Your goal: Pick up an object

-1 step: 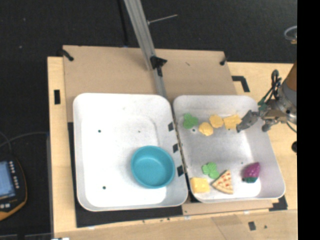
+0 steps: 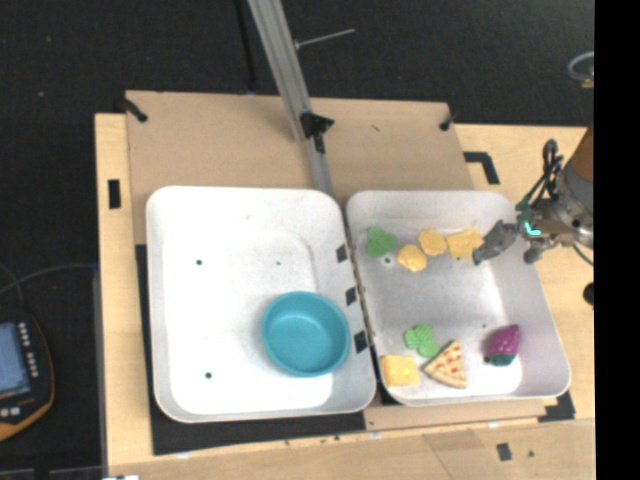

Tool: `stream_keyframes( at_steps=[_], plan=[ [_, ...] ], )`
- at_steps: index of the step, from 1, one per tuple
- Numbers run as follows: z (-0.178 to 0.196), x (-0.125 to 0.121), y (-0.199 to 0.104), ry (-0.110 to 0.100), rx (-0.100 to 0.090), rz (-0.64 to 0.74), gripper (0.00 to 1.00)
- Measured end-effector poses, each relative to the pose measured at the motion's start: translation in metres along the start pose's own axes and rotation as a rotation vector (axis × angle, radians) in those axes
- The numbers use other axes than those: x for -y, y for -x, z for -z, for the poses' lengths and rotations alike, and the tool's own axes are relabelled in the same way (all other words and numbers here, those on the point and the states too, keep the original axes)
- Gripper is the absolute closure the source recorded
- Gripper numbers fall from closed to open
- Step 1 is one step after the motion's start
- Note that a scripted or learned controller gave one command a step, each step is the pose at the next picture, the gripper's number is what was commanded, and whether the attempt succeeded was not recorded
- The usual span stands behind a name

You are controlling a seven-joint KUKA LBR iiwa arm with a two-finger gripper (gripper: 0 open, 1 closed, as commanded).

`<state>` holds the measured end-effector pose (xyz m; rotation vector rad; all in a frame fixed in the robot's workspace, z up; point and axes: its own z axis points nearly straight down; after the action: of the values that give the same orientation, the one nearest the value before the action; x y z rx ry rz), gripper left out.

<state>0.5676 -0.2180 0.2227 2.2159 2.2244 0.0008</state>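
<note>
My gripper (image 2: 512, 246) hangs over the upper right part of the right bin (image 2: 520, 293), open, with nothing between its fingers. Its left finger (image 2: 490, 245) is just right of a yellow piece (image 2: 464, 243). Two more yellow pieces (image 2: 432, 241) (image 2: 412, 259) and a green piece (image 2: 380, 241) lie in a row to the left. Near the bin's front lie a purple grape bunch (image 2: 502, 343), a pizza slice (image 2: 447, 365), a yellow block (image 2: 400, 370) and a second green piece (image 2: 420, 340).
The left bin (image 2: 200, 268) holds a blue bowl (image 2: 303, 333) at its front right. A grey metal pole (image 2: 285, 63) slants up from between the bins. A handheld controller (image 2: 18, 363) sits at the far left.
</note>
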Motion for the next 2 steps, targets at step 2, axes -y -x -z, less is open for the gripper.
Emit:
stream_keyframes(
  at_steps=[2],
  plan=[
    [-0.106, 0.001, -0.004, -0.005, 0.000, -0.005, 0.00]
  ],
)
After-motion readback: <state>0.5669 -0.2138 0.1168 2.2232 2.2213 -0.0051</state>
